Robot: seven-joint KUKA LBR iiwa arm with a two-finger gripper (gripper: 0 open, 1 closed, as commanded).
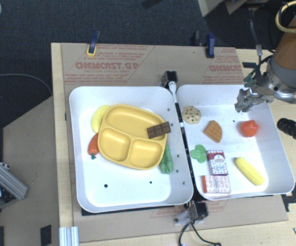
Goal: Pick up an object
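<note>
My gripper (242, 102) hangs over the back right part of the right bin (276, 181), just above and left of a red tomato (249, 128). Nothing shows between its fingers. Also lying in the right bin are a round cookie (191, 115), an orange waffle piece (213, 131), a green broccoli (199, 153), two red-and-white cartons (217, 163) (217, 184) and a yellow corn cob (249, 170).
The left bin (86, 188) holds a yellow divided plate (130, 137) with a brown chocolate bar (158, 130) on its rim. A yellow banana (98, 118), a red-orange pepper (93, 145) and a green vegetable (166, 161) lie around the plate. Clamps stand at the bench's back edge.
</note>
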